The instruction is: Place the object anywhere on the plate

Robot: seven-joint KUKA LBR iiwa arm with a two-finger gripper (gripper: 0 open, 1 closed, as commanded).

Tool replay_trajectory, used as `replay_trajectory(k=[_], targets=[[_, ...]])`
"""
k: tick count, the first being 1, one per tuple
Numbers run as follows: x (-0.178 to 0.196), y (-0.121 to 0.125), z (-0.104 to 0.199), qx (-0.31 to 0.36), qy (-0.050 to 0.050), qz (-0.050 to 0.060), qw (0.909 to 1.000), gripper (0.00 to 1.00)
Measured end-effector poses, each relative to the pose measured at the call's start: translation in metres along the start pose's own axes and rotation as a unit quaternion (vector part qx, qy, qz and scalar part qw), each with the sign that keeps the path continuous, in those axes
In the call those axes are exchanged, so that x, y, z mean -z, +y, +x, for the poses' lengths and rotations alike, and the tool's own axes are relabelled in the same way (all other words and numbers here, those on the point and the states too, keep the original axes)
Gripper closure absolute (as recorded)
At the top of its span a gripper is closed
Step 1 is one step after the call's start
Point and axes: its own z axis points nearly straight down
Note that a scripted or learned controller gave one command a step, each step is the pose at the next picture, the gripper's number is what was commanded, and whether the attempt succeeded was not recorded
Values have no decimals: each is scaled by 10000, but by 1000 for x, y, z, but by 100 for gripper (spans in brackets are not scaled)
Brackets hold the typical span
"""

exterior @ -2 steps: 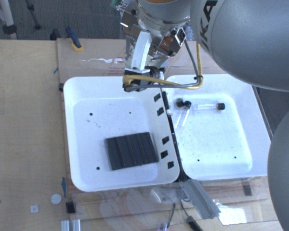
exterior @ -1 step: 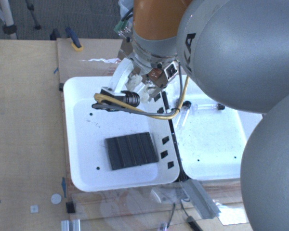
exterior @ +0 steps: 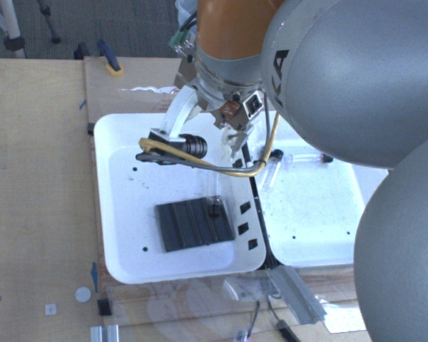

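Tool (exterior: 233, 138), grip state not discernible; small object (exterior: 215, 207) lies camera-ward of it, at the dark plate's (exterior: 191, 226) corner.

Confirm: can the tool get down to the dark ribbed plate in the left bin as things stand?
Probably yes. The tool hangs over the left bin, toward its back right, and the dark ribbed plate lies flat and uncovered nearer the front. Only a small dark thing sits at the plate's back right corner.
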Motion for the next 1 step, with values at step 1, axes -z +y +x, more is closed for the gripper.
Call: replay_trajectory(k=[1], targets=[[0, 0, 0, 0, 0, 0, 10000, 0]])
